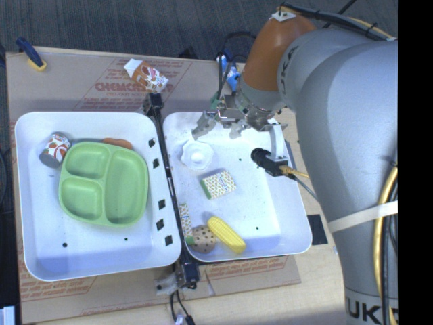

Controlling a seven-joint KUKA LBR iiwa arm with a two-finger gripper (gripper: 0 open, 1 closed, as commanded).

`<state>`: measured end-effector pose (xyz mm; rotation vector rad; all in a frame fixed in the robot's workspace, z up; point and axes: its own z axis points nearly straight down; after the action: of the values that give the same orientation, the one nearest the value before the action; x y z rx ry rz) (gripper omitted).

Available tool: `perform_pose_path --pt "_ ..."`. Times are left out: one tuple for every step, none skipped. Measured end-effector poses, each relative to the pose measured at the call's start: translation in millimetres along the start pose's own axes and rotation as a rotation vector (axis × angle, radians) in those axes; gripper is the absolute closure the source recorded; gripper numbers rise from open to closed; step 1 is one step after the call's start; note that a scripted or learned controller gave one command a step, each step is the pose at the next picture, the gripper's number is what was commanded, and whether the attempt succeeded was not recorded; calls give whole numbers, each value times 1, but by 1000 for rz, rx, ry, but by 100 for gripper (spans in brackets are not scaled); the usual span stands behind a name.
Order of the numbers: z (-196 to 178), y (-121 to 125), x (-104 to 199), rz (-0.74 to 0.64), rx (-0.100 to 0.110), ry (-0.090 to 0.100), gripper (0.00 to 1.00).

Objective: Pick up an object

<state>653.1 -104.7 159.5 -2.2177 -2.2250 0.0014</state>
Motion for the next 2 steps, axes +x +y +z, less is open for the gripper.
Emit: perform_pose_path --pt "68 -6 -29 -2 2 0 0" --pt "57 -6 -28 -6 2 1 100"
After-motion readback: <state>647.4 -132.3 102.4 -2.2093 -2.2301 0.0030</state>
